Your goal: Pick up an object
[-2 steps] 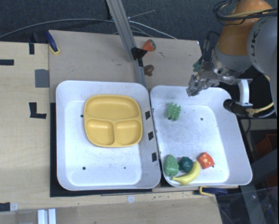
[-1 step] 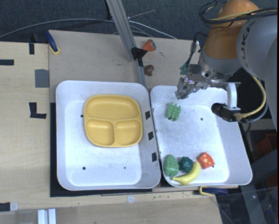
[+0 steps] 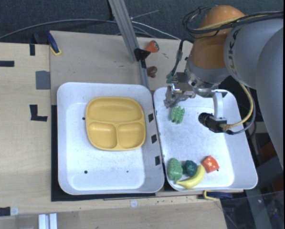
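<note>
My claw (image 3: 172,100) hangs over the far left corner of the right bin (image 3: 237,128), just above a small green toy (image 3: 177,114). The toy lies on the bin floor, not between my fingers, and I cannot tell how far they are spread. At the bin's near edge sit 4 more pieces close together: a green lump (image 3: 174,168), a dark teal ball (image 3: 190,167), a banana (image 3: 193,179) and a red piece (image 3: 210,164). The left bin (image 3: 70,142) holds a yellow tray (image 3: 116,122) with 3 compartments.
</note>
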Controlling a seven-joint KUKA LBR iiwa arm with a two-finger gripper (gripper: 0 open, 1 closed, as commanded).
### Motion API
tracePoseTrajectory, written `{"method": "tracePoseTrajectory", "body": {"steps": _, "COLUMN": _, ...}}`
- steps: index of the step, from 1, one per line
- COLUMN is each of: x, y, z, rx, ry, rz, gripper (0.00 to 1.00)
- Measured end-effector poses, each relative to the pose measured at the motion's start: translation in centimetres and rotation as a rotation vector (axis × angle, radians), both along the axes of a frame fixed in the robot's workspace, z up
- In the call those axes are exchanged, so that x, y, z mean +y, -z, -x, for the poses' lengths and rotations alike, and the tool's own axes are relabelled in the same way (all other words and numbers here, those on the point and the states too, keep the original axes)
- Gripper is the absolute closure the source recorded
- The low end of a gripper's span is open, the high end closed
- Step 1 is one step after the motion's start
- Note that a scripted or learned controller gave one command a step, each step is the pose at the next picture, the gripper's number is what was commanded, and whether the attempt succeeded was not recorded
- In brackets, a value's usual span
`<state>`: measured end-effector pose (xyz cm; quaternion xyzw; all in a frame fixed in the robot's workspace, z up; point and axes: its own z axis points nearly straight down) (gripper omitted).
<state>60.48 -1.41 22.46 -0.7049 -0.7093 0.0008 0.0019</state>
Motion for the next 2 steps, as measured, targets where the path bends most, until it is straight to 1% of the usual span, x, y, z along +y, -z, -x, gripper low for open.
{"method": "tracePoseTrajectory", "body": {"steps": 1, "x": 5.7, "y": -0.6, "z": 2.8, "rx": 0.000, "ry": -0.002, "rz": -0.001, "gripper": 1.00}}
{"method": "tracePoseTrajectory", "body": {"steps": 2, "x": 10.0, "y": 0.5, "z": 5.3, "rx": 0.001, "ry": 0.000, "rz": 0.001, "gripper": 1.00}}
